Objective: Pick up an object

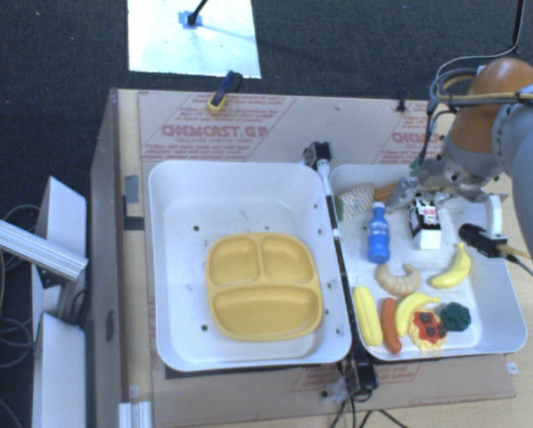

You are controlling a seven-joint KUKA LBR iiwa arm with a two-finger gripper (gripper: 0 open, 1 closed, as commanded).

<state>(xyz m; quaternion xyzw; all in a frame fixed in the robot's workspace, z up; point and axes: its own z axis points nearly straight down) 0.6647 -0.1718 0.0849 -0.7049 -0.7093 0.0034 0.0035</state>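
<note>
Near edge, right white plastic bin [507, 328]: toy food packed along the front. Left to right: yellow plastic corn cob [366, 315], orange-red plastic hot dog [390, 325], small curved yellow banana [413, 308], pizza slice with red and yellow topping [428, 327], dark green broccoli floret [455, 316]. Hot dog lies just beside the corn, roughly parallel to it. Pizza slice touches the small banana and sits next to the broccoli.

One row back: tan croissant-shaped pastry [398, 279] mid-bin, larger yellow banana [453, 268] to its right, tilted, tip pointing up toward the arm.

Further back: blue plastic bottle with white cap [378, 234], lying along the bin's depth, cap at the far end. Right of it a small black-and-white carton [425, 222], looks upright. Far left corner of this bin: pale greenish-white mesh item [354, 201], can't identify it.

Left white plastic bin [173, 266]: yellow three-compartment plastic plate [264, 285] lying flat, near the centre, slightly toward the front.

Claw [413, 188]: over the right bin's far side, just above the carton and beside the bottle cap. Nothing visible between the fingers. Whether they're spread or closed, can't tell, too small and cluttered. Grey arm with orange band [491, 105] comes in from the right.

Far: brown cardboard-covered tabletop [249, 123] with red printed lettering; a yellow-and-black clamp-like tool [223, 92] at its back edge.
</note>
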